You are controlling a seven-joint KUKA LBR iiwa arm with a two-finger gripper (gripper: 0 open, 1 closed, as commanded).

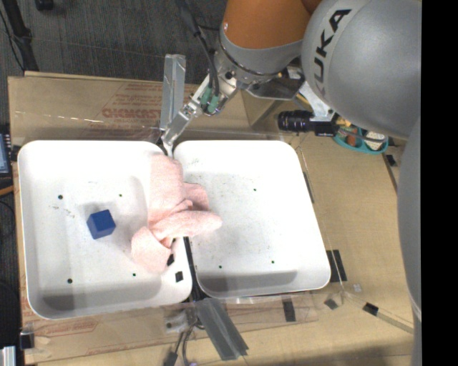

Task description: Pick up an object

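- Camera view: the gripper [166, 145] sits at the far rim where the two bins meet, pinching the far tip of the pink cloth [172, 212]; lifting is left.
- The cloth is crumpled, draped over the divider, partly in the left bin [43, 164] near a blue cube [101, 223].

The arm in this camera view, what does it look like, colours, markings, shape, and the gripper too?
The arm is bulky, rounded and glossy grey, with black KUKA lettering on its shell and a smooth orange band above the wrist. Below the band sits a grey metal wrist piece with a small green part at its side. The gripper is slim and grey, its long flat metal fingers tapering to a narrow tip.
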